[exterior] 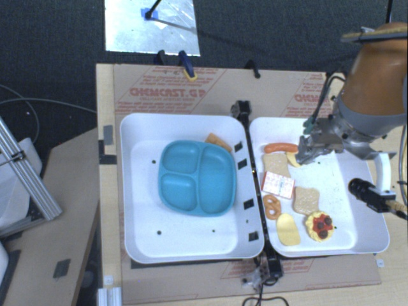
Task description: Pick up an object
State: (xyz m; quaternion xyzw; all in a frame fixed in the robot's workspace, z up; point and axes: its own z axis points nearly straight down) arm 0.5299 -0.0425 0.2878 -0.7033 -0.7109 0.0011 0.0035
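Food: I see toy pieces scattered in the right bin (363, 238), none lifted.
Sausage (281, 148): lies near the bin's far edge, just left of the gripper (305, 156).
Cracker (278, 185): mid-bin, touching the bread (276, 164) above it.
Toast (306, 200): right of the cracker; pretzel (272, 204) to its left.
Front row: yellow piece (288, 229) beside a tart (320, 225).
Gripper: low over the bin's far part; I cannot tell how its jaws stand.
Left bin (137, 171): I see a blue plate (196, 177), with an orange piece (218, 141) behind it.
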